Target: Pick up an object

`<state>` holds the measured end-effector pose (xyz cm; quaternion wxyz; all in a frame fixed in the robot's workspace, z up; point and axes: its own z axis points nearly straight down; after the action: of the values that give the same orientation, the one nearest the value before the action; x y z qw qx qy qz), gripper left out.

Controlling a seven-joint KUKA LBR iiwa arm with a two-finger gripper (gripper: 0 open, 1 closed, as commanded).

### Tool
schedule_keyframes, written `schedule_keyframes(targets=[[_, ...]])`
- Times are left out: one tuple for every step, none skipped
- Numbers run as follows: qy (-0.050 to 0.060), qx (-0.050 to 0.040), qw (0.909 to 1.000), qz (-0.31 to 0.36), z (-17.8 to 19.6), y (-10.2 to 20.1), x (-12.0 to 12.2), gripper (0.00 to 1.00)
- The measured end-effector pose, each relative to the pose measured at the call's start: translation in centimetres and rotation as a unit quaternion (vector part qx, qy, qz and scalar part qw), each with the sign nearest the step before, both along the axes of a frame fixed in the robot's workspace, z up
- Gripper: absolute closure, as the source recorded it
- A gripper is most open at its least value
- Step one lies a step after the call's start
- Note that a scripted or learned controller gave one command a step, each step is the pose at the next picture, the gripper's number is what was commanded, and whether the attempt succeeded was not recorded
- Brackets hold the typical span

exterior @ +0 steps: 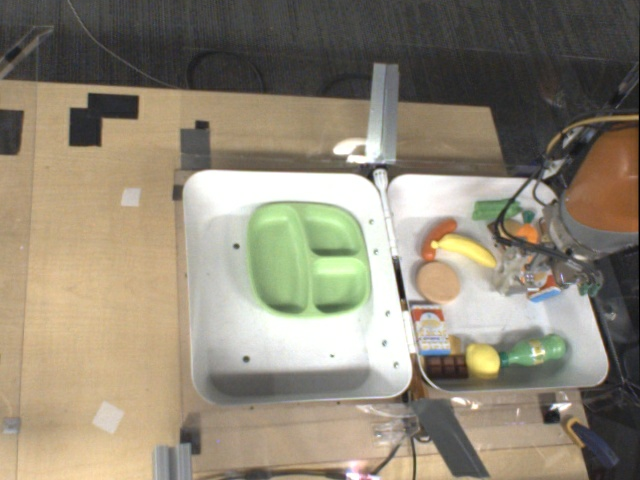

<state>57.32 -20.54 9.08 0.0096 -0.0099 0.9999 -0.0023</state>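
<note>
You see the gripper (522, 273) lowered into the right bin (590, 373), among its toy food, beside the banana (470, 251) it may be after, though whether its fingers are spread or closed on anything you cannot tell from here.

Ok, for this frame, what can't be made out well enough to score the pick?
- Gripper, camera view: fingers merge with cables and clutter, so open or shut is unclear.
- Small orange and blue items beneath it: partly covered by the gripper, identity unclear.
- Green flat item by the right bin's far wall: half hidden behind cables.
- Carton: label too small to read.
- Arm: cut off at the right.
</note>
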Motion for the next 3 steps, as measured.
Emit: schedule_keyframes(targets=[[-0.002,0.0016,1.0,0.006,10.7,5.8,8.3,1.0],[0.006,-0.0015,0.9879,0.155,11.7,-0.2,-4.5,1.0],[0.004,0.0001,0.9754,0.22,12.7,6.3,5.9,1.0]])
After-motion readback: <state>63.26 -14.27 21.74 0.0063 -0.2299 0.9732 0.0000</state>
